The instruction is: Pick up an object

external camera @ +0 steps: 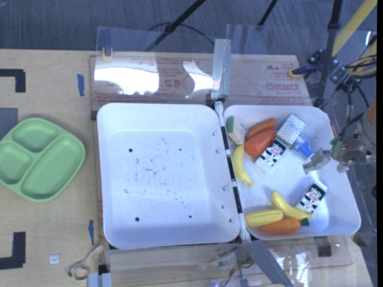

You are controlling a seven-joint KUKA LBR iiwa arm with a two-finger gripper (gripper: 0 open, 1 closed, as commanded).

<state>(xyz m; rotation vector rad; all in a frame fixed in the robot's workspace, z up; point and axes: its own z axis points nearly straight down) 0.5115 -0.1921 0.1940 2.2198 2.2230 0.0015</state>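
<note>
The gripper [316, 162] is poised low over the right bin [344, 220], nothing seen held, a descent onto the milk carton [312, 197] being judged next.

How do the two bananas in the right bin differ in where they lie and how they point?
The banana by the divider runs top to bottom along the right bin's left wall, touching no other toy. The banana near the front lies slantwise, against an orange carrot and a yellow piece. Both are yellow and curved.
</note>
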